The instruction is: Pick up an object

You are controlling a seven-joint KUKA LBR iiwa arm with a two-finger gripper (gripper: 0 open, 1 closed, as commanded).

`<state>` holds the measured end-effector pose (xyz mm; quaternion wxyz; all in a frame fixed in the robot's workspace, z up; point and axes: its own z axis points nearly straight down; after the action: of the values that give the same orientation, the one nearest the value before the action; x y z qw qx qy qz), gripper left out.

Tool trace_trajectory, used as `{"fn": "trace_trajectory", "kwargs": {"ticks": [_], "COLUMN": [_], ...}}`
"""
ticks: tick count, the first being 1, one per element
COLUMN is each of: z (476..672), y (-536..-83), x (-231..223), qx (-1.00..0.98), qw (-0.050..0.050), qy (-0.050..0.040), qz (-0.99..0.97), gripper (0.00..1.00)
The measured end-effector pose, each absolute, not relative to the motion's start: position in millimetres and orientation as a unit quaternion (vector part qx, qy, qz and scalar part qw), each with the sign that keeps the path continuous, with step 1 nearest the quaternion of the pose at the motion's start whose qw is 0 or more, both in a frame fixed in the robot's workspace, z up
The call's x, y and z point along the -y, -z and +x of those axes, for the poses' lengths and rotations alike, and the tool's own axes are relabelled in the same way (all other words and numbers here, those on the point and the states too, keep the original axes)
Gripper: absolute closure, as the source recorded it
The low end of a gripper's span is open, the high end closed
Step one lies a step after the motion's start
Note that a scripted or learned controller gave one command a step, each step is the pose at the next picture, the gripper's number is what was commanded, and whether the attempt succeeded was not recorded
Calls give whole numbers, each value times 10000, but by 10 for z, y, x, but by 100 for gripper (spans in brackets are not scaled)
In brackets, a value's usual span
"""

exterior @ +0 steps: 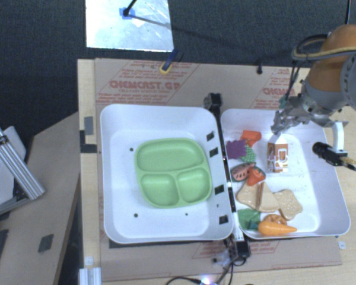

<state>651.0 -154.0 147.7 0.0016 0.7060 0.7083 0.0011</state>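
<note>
1. The grey arm's two-finger gripper hangs over the upper part of the right-hand shallow white bin, its dark fingers pointing down; whether they are parted or closed cannot be told, and nothing shows between them.
2. Just below the fingertips, at about 6 o'clock from them, a small orange-and-white carton shaped like a toy milk box lies in the bin. Its long axis runs roughly 12 to 6 o'clock, with the peaked end pointing to 12, towards the gripper. The tips look very near that peak; contact cannot be confirmed.
3. At 9 o'clock from the carton sit an orange toy block and a purple bunch of toy grapes.
4. Towards 7 o'clock lies a red-and-dark striped toy piece, and below it tan toy bread slices.
5. At the bin's lower edge rest an orange toy carrot and a green toy piece.
6. The left-hand shallow white bin, at 9 o'clock across the divider, holds a light green plastic plate with three compartments.
7. Both bins sit on a tan board with red lettering.
</note>
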Motion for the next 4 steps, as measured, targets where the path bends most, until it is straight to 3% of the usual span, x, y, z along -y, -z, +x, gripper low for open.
{"fn": "trace_trajectory", "kwargs": {"ticks": [2, 4], "z": [6606, 6116], "y": [-2272, -2395], "x": [1531, 606], "qx": [-7092, -7103], "qw": [24, -10], "qy": [-18, -3], "qz": [7050, 7039], "gripper": [100, 100]}}
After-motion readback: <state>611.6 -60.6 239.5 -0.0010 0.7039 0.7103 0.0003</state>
